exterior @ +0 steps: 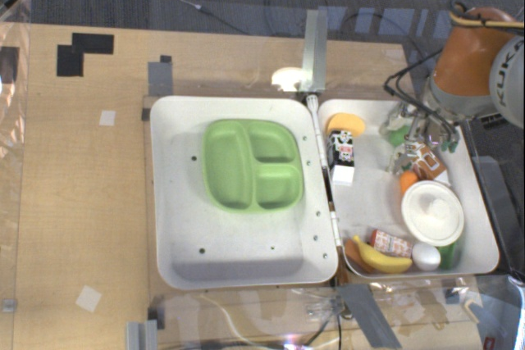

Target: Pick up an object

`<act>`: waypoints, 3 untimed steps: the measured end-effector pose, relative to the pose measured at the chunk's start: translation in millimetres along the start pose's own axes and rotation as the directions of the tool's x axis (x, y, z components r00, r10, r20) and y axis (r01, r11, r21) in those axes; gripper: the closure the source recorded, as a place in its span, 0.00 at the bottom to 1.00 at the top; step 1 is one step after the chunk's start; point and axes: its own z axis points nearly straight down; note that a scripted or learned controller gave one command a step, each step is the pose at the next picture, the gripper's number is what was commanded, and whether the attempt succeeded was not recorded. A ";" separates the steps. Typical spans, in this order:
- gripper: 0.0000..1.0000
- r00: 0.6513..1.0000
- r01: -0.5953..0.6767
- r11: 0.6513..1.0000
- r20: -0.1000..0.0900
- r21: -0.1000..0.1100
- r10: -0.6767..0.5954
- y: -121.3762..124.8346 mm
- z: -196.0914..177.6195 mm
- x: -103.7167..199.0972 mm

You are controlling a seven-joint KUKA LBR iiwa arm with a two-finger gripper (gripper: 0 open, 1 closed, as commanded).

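On the left, the left bin (168, 201) holds a green divided plate (251, 165), lying flat a little toward the far side. Just right of the rim shared by the two bins, in the right bin (361, 205), a small black-and-white carton (341, 154) sits near the far left corner, with a yellow-orange round fruit (345, 125) touching it on the far side. Along the near wall lie a banana (382, 260), a small red-labelled packet (390, 242) just beyond it, and a white egg-shaped object (426, 256) to the right. A white bowl (432, 212) sits right of centre, with an orange object (408, 179) at its far left edge. The gripper (420, 135) hangs over the far right part of this bin, above a brown item (428, 165); whether it is spread or pressed together cannot be told, and nothing is seen between its tips.
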 end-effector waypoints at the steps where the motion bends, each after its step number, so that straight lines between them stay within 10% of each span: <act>1: 0.00 0.997 -0.079 0.997 0.004 -0.002 0.079 -21.5 -1.6 63.2; 2: 0.00 0.997 -0.080 0.997 0.009 -0.004 0.080 79.6 -3.1 40.6; 3: 0.00 0.998 -0.063 0.998 0.007 -0.001 0.063 29.4 -3.1 90.2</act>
